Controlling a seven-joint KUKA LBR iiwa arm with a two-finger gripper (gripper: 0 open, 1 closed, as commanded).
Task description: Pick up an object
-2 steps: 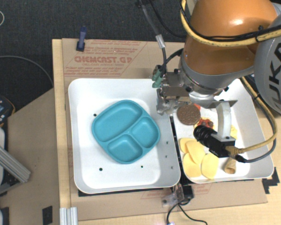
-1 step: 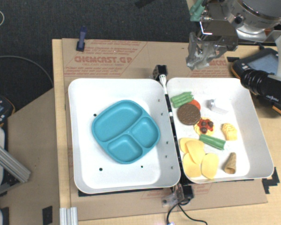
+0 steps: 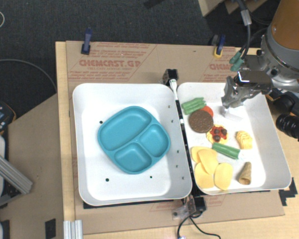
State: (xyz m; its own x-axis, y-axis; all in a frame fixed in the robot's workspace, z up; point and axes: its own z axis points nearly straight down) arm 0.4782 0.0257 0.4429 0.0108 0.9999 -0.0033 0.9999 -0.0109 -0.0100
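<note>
Dark carpet all round, cardboard-topped table [image 3: 139, 59] in the middle, two shallow white bins side by side. Left bin [image 3: 84, 133]: one blue divided plate [image 3: 133, 139], smooth moulded plastic, three compartments. Right bin [image 3: 274, 143]: a clutter of small plastic play food, namely a green pod [image 3: 193, 104], a round brown patty [image 3: 201, 121], a red-and-black berry cluster [image 3: 219, 132], a knobbly yellow corn piece [image 3: 244, 139], a green bean [image 3: 225, 150], pale yellow chips [image 3: 209, 166] overlapping, a tan cone [image 3: 245, 173]. Gripper [image 3: 231, 102] low over the right bin's upper part, just right of the pod and patty, apparently over bare white floor. Jaws narrow, nothing visible between them. Probably the approach step, with no object secured yet. Next move likely calls for shifting left toward the patty or pod, opening wider, then closing. Smooth, rounded pieces, so prone to slipping.
</note>
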